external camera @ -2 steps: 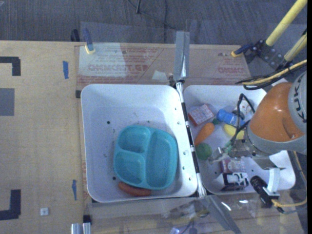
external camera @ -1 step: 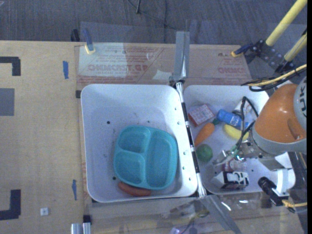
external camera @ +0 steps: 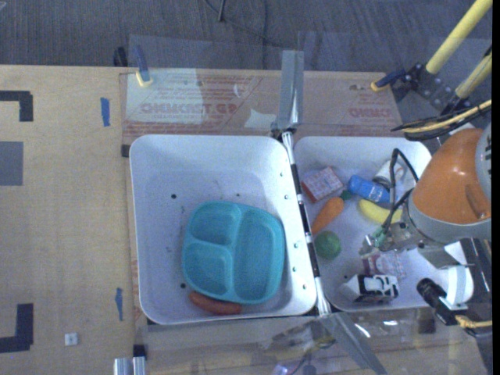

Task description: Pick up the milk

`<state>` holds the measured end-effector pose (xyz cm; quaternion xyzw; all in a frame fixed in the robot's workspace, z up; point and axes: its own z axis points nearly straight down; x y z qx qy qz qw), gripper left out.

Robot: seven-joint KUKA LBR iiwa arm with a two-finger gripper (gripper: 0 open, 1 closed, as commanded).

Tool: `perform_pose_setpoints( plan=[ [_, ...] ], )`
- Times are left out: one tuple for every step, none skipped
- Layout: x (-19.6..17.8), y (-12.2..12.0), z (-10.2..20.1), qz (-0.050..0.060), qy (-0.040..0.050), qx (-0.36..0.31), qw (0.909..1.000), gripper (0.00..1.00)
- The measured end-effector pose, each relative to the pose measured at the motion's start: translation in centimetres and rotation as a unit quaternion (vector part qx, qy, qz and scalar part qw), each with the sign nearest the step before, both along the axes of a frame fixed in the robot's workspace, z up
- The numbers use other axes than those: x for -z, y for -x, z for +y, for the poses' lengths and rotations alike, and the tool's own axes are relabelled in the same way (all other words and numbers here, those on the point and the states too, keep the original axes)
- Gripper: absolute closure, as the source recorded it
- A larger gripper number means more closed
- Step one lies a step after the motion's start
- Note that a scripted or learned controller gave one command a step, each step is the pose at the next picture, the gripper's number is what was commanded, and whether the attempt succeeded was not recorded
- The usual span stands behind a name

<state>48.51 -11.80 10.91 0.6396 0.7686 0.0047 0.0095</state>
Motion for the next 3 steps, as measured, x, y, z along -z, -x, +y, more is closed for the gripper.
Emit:
perform_pose_setpoints(
  plan=[
    [0.1, 0.1, 0.0, 0.001, -0.0002, 0.0, 1.0, 0.0],
    [-0.7, 0.5, -1.9, 0.009, -0.0029, 0.092, 0.9957, 0.0],
    [2.1, 0.4, 0.5, 0.006, -0.0004, 0.019, 0.9998, 0.0]
  ],
)
